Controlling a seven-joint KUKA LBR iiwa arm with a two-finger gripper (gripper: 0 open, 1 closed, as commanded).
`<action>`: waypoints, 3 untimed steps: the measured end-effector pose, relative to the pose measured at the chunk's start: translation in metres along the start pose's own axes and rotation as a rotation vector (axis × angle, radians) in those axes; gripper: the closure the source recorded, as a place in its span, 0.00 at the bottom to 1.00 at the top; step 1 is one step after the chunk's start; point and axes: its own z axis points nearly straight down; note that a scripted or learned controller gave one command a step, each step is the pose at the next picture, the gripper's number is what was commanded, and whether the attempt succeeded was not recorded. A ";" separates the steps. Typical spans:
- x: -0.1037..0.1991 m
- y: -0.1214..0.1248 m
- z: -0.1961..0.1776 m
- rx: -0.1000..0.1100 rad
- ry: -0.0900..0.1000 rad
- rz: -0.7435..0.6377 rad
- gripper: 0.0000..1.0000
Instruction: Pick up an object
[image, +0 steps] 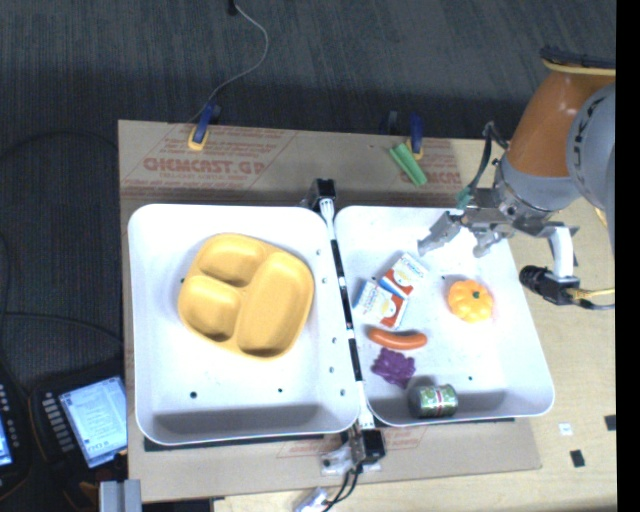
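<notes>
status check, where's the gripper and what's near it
Gripper open over right bin's far side, holding nothing. Nearest: carton, small pumpkin. Nothing in the way.

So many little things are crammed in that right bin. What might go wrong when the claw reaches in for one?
The carton, hot dog and purple grapes lie packed together, so the gripper might nudge or catch two at once. The can lies on its side by the bin's wall and may roll away. The round pumpkin could slip out.
</notes>
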 end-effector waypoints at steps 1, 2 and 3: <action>0.037 0.016 0.100 -0.006 -0.002 0.000 0.00; 0.036 0.016 0.089 -0.009 -0.004 -0.001 1.00; 0.085 0.011 -0.036 -0.005 -0.001 -0.002 1.00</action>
